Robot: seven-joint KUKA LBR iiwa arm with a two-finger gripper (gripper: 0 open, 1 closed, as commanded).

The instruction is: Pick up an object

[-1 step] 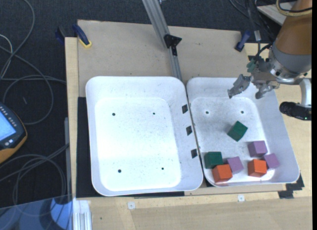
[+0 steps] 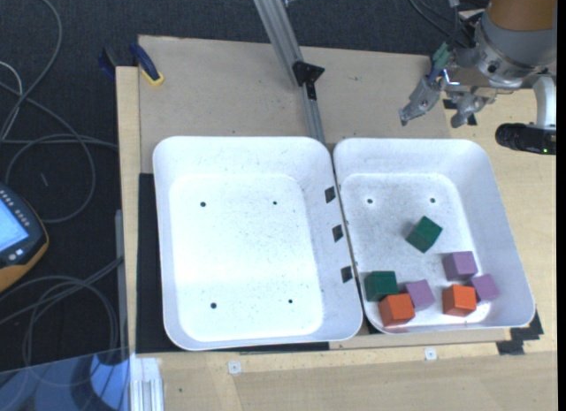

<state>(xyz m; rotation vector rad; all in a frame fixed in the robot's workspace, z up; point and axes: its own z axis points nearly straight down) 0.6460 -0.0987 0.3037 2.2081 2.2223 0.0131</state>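
From where I stand the arm hangs above the far right corner of the bench, its gripper (image 2: 439, 107) poised over bare wood just beyond the far rim of the right bin (image 2: 495, 179). The two fingers are spread apart with nothing between them.

Everything worth taking lies in that right bin. A dark green block (image 2: 424, 233) sits alone near the middle, tilted so one corner points toward the far wall. The rest crowd the near edge: a second green block (image 2: 381, 284) touching an orange block (image 2: 397, 308), a small purple block (image 2: 419, 293) just beside them, another orange block (image 2: 459, 299), and two more purple blocks (image 2: 460, 264) (image 2: 485, 287) close around it. The left bin (image 2: 168, 224) holds none of them.

My judgement is that the lone green block is the sensible target. It stands well apart from its neighbours, so the fingers can drop on either side without nudging anything. To do it well, the arm should travel toward the bin's middle, turn the wrist so the fingers line up with two flat faces rather than the corners, descend straight, and close only once the block is squarely between them. The cluster at the near rim looks riskier; a finger could land on a neighbour.
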